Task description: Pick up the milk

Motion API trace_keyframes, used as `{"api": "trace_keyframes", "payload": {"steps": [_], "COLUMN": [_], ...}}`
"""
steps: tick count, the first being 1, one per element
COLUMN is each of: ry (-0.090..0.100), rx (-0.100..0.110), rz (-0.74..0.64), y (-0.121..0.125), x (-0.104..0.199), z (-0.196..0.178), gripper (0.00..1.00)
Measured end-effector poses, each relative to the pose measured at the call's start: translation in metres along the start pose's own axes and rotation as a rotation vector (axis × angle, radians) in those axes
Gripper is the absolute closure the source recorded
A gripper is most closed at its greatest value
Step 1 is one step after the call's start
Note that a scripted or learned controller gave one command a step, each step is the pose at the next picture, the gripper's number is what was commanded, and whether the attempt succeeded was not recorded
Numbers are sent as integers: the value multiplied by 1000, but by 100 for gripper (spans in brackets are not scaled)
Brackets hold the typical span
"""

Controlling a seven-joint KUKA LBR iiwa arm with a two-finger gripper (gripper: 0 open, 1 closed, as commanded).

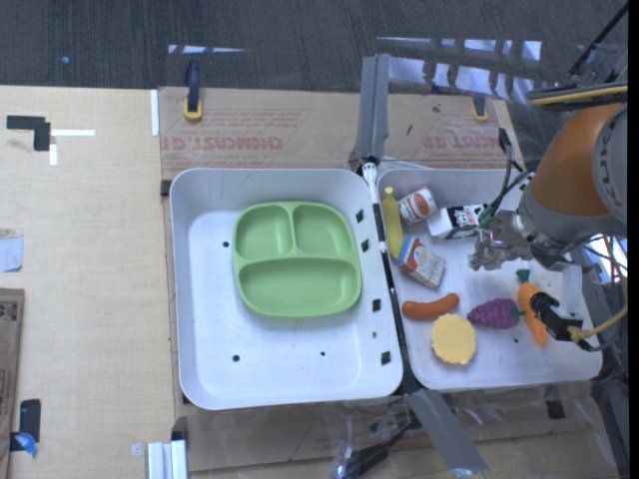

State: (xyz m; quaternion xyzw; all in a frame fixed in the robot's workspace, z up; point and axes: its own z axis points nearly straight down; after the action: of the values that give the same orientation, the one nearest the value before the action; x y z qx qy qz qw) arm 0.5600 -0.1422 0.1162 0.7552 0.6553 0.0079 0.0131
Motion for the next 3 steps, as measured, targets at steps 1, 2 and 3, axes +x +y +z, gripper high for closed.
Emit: {"api": "trace_keyframes", "payload": {"steps": [1, 2, 3], "ry": [0, 3, 6], "rx": [0, 56, 58], "rz": [1, -49, -54], "y": [0, 84, 84], "x": [0, 15, 17], "z": [0, 24, 15], "gripper": [0, 0, 100]}}
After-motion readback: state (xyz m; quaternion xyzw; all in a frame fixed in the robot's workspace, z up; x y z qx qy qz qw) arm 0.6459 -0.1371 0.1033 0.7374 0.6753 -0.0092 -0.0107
